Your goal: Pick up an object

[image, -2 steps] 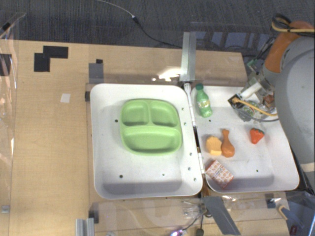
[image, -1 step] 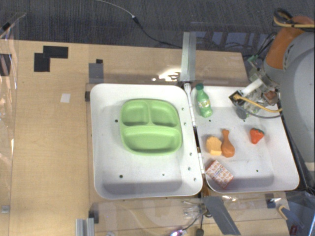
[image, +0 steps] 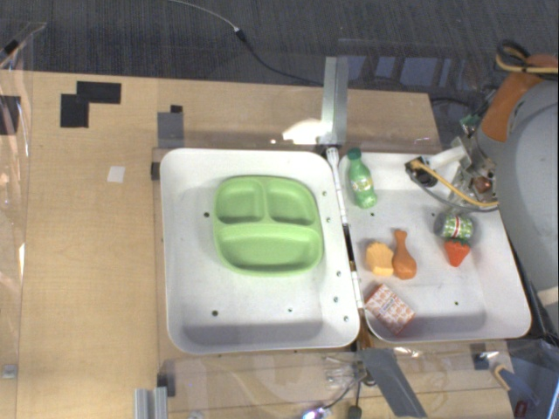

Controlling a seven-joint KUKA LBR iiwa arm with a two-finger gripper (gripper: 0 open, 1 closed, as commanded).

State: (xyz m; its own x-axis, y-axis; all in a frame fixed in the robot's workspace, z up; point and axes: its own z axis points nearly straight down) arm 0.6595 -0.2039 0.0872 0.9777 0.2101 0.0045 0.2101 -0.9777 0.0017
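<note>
Where bins [image: 253, 330] meet, wooden bench [image: 87, 260]

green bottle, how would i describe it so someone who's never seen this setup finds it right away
Look at the right bin of the two white bins. Along its left wall, near the far corner, lies the green bottle, close to the divider between the bins. It is the only long, translucent green item there; the orange drumstick and yellow piece sit nearer the camera.

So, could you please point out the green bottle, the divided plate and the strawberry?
green bottle [image: 361, 182]: camera view, on its body.
divided plate [image: 266, 253]: camera view, its large compartment.
strawberry [image: 458, 253]: camera view, its red flesh.
</note>
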